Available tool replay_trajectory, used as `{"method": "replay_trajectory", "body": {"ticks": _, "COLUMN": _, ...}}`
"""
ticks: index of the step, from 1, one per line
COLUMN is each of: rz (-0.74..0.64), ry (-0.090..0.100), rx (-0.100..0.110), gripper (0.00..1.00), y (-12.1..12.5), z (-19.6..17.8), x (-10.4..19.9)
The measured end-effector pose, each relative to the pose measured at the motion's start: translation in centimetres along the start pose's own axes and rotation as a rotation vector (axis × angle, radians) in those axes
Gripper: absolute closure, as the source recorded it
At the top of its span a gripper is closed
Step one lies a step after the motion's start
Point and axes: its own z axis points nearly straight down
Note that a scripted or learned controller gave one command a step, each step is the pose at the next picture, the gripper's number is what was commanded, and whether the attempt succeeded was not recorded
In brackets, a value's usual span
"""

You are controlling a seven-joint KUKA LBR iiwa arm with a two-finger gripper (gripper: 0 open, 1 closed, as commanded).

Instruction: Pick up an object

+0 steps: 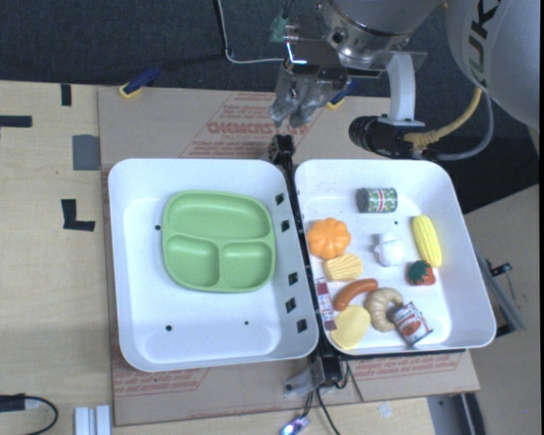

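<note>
My gripper (293, 116) hangs high above the back edge of the bench, over the seam between the two bins, with nothing between its fingers. The right bin (453, 198) holds several toy foods: a green can (377, 199), an orange pumpkin (328, 237), a corn cob (427, 240), a white piece (390, 249), a strawberry (422, 274), a yellow wedge (344, 266), a sausage (354, 292), a pretzel (383, 304), a small red can (411, 323) and a lemon (350, 327). All lie well in front of the gripper.
The left bin (136, 243) holds a green divided plate (218, 242). A black clip strip (295, 261) joins the bins along the middle. Cables and a black fitting (381, 135) hang from the arm behind the right bin. Cardboard lies under both bins.
</note>
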Motion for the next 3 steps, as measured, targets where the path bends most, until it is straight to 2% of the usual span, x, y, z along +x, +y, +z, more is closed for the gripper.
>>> {"method": "replay_trajectory", "body": {"ticks": 1, "rz": 0.006, "ry": -0.002, "rx": 0.020, "gripper": 1.00, "y": -6.6, "z": 13.8, "x": -4.0}}
{"method": "replay_trajectory", "body": {"ticks": 2, "rz": 0.008, "ry": 0.001, "rx": 0.005, "gripper": 1.00, "y": -10.0, "z": 14.1, "x": -9.8}}
{"method": "replay_trajectory", "body": {"ticks": 3, "rz": -0.005, "ry": 0.005, "rx": -0.010, "gripper": 1.00, "y": -9.8, "z": 3.8, "x": -5.0}}
